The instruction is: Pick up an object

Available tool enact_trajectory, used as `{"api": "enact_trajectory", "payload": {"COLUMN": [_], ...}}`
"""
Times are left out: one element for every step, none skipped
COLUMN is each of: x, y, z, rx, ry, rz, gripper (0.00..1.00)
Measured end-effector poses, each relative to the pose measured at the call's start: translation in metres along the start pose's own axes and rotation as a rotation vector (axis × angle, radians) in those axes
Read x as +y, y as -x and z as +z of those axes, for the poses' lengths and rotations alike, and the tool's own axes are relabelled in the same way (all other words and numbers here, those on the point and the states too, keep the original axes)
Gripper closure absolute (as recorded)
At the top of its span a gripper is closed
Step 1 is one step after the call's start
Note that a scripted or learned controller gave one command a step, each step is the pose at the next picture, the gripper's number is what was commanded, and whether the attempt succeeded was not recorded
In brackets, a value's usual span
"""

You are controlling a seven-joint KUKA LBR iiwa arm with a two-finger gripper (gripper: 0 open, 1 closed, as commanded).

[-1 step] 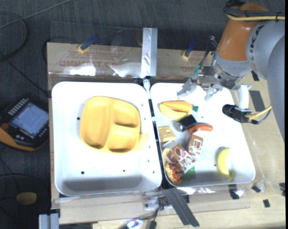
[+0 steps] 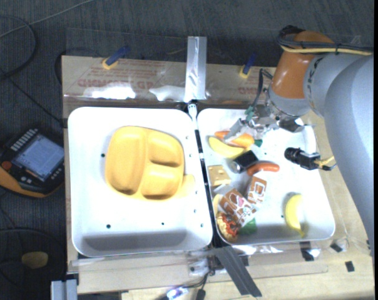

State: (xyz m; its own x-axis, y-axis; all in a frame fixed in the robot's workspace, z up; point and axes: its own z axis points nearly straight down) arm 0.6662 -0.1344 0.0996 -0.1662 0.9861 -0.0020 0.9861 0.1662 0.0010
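The hand [image 2: 256,121] of the grey arm hangs low over the far part of the right shallow white bin [image 2: 320,199]; whether it is wide or narrow cannot be told. Just below and left of the hand lie a yellow curved plastic piece [image 2: 221,146] and a black block [image 2: 245,160]. Nearer the viewer than the hand lie a red sausage-shaped toy [image 2: 264,166] and a yellow plastic banana [image 2: 293,212]. Well left of the hand, a yellow compartmented plastic tray [image 2: 145,161] fills the left white bin [image 2: 89,224].
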Motion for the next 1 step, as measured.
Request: {"api": "enact_trajectory", "payload": {"x": [-0.0027], "y": [-0.0004], "z": [-0.0069], "rx": [0.005], "ry": [-0.013], "rz": [-0.001], "gripper": [1.00]}}
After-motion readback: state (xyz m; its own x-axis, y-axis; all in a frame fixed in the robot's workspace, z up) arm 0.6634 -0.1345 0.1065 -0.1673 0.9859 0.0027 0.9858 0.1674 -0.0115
